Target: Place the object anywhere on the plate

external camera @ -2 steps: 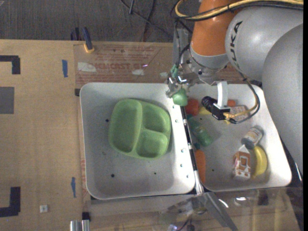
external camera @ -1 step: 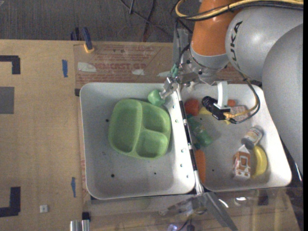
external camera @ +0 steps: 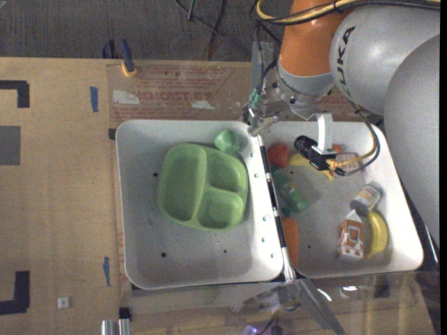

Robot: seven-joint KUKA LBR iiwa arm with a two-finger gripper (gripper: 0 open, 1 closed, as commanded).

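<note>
A light green divided plate [external camera: 202,185] lies in the left bin [external camera: 140,243]. A small green rounded object [external camera: 225,141] sits on the bin floor just beyond the plate's far right corner, touching or nearly touching its rim. My gripper [external camera: 253,119] hangs over the far end of the wall between the two bins, a little to the right of that green object. No object is visible in the gripper.
The right bin [external camera: 398,257] holds a red piece [external camera: 278,153], a yellow piece [external camera: 300,161], a dark green item [external camera: 290,195], an orange carrot [external camera: 290,240], a small can [external camera: 365,198], a carton [external camera: 351,239] and a banana [external camera: 378,233]. The grey arm [external camera: 391,61] overhangs its far right.
</note>
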